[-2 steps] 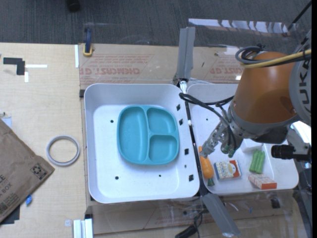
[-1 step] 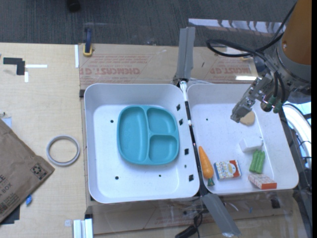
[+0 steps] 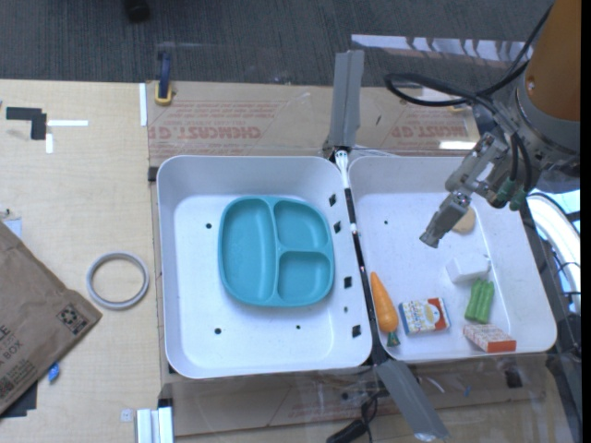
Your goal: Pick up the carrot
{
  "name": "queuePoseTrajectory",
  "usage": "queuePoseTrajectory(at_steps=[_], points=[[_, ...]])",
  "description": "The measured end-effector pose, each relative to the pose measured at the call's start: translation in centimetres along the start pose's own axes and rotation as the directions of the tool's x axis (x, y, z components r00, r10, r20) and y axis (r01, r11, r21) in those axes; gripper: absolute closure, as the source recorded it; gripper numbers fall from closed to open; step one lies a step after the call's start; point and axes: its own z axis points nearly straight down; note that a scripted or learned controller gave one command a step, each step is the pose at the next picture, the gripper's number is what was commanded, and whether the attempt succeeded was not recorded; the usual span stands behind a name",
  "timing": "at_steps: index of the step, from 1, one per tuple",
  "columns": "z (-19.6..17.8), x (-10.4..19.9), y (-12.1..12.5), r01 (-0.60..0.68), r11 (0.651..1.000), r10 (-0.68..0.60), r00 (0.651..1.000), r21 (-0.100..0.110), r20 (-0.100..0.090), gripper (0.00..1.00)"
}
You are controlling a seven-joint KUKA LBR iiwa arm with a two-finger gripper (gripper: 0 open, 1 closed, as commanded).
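Observation:
The carrot (image 3: 383, 305) is orange with a green tip and lies along the left wall of the right bin (image 3: 406, 187), near the front. My gripper (image 3: 434, 235) hangs over the middle of that bin, slanting down to the left. It is above and to the right of the carrot, well apart from it, and I see nothing held in it.
Beside the carrot lie a small colourful box (image 3: 424, 316), a green piece (image 3: 480, 301), a white block (image 3: 466, 269) and a red-white packet (image 3: 489, 340). A tan item (image 3: 465, 220) sits behind the gripper. The left bin (image 3: 185, 247) holds a teal divided plate (image 3: 277, 250). A tape ring (image 3: 117, 279) lies on the bench.

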Motion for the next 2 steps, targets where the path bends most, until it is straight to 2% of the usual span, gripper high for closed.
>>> queuePoseTrajectory(at_steps=[1, 2], points=[[15.5, -0.2, -0.5, 0.099, 0.995, -0.099, 0.995, 0.001, -0.003, 0.0], [-2.0, -1.1, -1.4, 0.078, 0.997, -0.078, 0.997, 0.0, -0.001, 0.0]])
